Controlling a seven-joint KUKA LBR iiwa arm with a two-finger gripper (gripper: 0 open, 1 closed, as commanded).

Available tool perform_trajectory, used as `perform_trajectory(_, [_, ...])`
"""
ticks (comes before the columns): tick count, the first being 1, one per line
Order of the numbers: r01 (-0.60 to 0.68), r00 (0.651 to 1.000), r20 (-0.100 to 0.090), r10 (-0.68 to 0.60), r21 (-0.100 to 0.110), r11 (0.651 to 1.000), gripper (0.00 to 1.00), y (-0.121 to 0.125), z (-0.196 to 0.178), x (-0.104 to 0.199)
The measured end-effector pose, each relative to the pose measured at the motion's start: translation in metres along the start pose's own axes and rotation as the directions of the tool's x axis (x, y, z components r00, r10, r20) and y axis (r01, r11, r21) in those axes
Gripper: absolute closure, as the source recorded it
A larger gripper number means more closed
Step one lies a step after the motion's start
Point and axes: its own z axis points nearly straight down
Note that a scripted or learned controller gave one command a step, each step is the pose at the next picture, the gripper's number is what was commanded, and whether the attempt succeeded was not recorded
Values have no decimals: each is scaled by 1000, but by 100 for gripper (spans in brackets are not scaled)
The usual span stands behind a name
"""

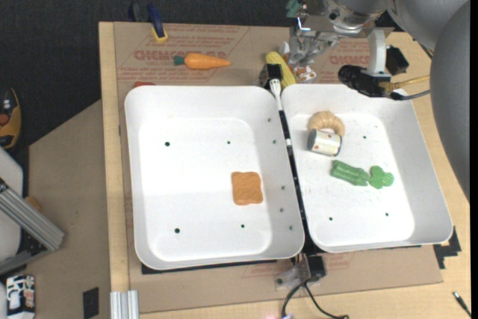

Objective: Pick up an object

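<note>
A rounded tan bun (326, 119) touched a small white can (323, 143) in the right bin (418, 183), with a knobbly green piece (361, 175) just beside the can and a flat orange waffle square (246, 188) in the left bin (149, 160). The metal hand (302, 50) hung beyond the right bin's far rim; tangled with wires, its grip could not be told, and the arm was cut off at the top.

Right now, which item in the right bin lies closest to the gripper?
The tan croissant, at the far end of the right bin toward the gripper; the small can and green vegetable lie farther off.
</note>
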Motion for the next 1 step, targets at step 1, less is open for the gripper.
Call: perform_trajectory(1, [-2, 1000, -2, 2, 4, 1000, 100, -35, -87, 43])
